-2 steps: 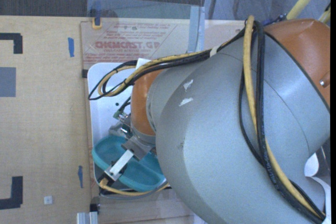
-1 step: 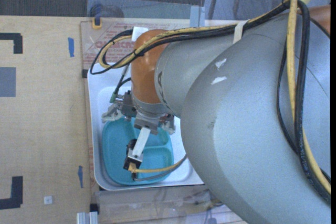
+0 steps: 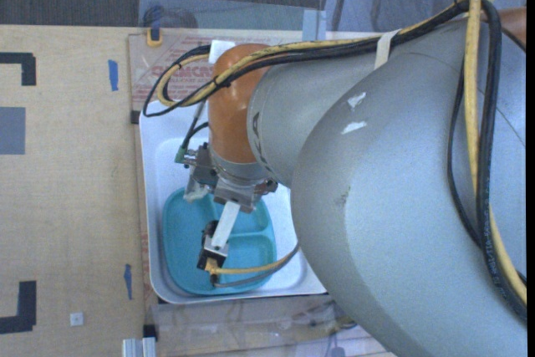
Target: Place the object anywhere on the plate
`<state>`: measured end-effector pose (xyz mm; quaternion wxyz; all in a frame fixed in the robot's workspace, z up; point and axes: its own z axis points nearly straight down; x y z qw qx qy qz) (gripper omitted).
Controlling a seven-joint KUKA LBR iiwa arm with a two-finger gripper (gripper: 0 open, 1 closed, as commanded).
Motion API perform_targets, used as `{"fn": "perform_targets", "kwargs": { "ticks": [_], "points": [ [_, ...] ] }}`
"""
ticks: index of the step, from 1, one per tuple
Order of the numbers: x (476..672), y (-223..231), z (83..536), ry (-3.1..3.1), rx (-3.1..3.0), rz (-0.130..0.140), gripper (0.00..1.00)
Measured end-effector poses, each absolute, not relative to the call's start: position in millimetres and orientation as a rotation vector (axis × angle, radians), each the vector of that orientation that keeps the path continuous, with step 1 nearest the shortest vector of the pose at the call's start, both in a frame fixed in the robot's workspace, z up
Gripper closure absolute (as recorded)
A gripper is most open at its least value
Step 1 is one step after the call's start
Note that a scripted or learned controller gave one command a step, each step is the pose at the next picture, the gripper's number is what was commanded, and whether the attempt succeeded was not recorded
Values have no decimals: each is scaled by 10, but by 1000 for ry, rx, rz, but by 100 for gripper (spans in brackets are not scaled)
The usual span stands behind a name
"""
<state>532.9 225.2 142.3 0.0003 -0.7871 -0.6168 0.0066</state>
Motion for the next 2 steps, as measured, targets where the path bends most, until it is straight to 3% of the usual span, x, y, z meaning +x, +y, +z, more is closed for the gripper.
{"fn": "perform_targets", "kwargs": {
  "ticks": [1,2],
  "points": [
    [5207,1739,2190,-2097,-2338,9,100],
    [5081,1352,1313,-1623,-2685,18,100]
  ]
}}
